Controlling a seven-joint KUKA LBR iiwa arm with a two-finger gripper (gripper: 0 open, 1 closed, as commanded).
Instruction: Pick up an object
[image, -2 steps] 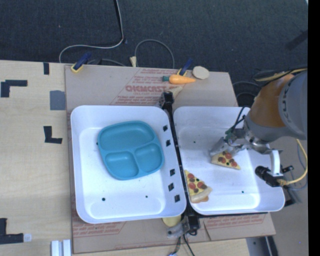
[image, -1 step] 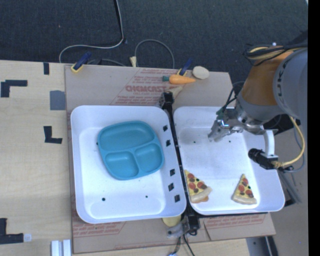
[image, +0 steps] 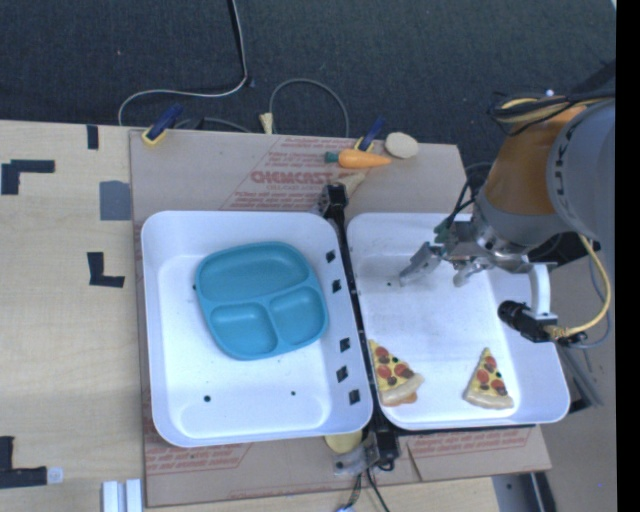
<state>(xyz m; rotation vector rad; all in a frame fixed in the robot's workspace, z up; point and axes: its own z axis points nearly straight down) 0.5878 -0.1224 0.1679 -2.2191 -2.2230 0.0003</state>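
The arm is reaching in over the right bin (image: 560, 395) from its right wall, and the jaws are standing spread wide above the bare floor near that bin's far edge, with nothing between them; the gripper (image: 440, 268) is hanging well apart from anything it could lift. The likeliest things to pick are lying along the near edge of the same bin: one pizza slice (image: 392, 373) is resting against the near-left corner, touching or nearly touching the divider between the bins, and a second pizza slice (image: 488, 381) is sitting toward the near-right corner. In my judgement the second one is offering the cleaner grasp, since it is lying clear of the walls, whereas the first is crowding the divider and leaving little room for a finger on that side. To do this well, the arm should be travelling toward the near edge, turning the wrist so the jaws straddle the narrow width of the wedge, and descending flat to the bin floor before closing, because such thin pieces are easy to skim over. Counting what is there: two white bins, two pizza slices, and one blue divided plate (image: 262, 298) lying in the middle of the left bin (image: 160, 330) on the surface.
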